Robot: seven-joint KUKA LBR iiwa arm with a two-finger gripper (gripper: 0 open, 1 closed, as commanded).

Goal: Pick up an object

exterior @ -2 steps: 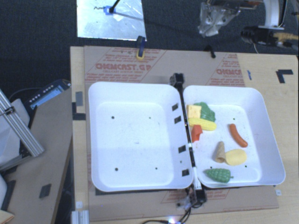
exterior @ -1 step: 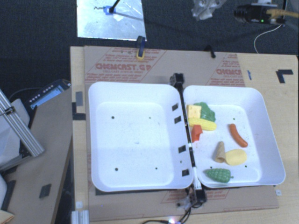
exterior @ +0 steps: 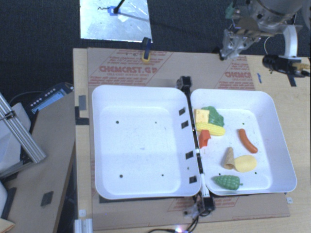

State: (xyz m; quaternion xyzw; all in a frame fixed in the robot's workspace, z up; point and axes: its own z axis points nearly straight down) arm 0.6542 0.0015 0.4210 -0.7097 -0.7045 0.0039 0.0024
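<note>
The right bin (exterior: 272, 111) holds several toy foods. A green leafy piece (exterior: 213, 114) lies against a yellow block (exterior: 201, 115), with a yellow corn cob (exterior: 210, 129) and a small red piece (exterior: 204, 138) just in front of them, all near the bin's left wall. An orange sausage (exterior: 247, 140) lies toward the right. A tan cone (exterior: 228, 158) touches a yellow lemon-like piece (exterior: 246, 163), and a green bumpy piece (exterior: 227, 181) sits at the front. My gripper (exterior: 227, 52) hangs high beyond the right bin's far rim, over the cardboard, well apart from every object.
The left bin (exterior: 104, 98) stands beside the right one, joined by a black divider strip (exterior: 192, 130). A yellow and blue clip (exterior: 146, 50) sits on the cardboard (exterior: 126, 67) behind it. A shiny sheet (exterior: 114, 13) lies at the back left.
</note>
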